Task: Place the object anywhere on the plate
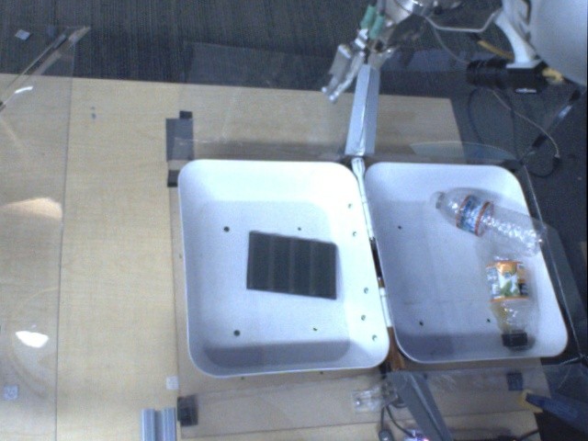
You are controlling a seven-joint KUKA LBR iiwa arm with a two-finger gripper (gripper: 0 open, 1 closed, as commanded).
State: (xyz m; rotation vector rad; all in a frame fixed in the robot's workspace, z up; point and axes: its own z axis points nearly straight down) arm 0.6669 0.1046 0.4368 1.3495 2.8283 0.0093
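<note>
You have two shallow white bins side by side on the bench, and the job splits cleanly between them: the left bin (197, 246) carries a dark ribbed rectangular plate (292, 265) lying flat near its middle, which I take to be the target, while the right bin (404, 237) carries the things to be moved. Against its far-right wall lies a clear plastic bottle (485, 219) with a blue and red label, on its side and angled, and just below it, close to or touching it, a second clear bottle (510, 299) with an orange and green label and a dark cap pointing toward the near edge. The task does not tell you which of the two is the object, so either could serve; both rest well apart from the plate, with the raised seam between the bins in the way. The gripper (346, 68) hangs high above the far end of that seam, outside both bins, with nothing between its tips; how far it is parted you cannot tell from this slant. I judge that parking it up there keeps the view of both bins clear, and that the pick is not yet begun. Expect the round, light bottles to roll or slide under a pinch, tucked as they are beside the bin wall
</note>
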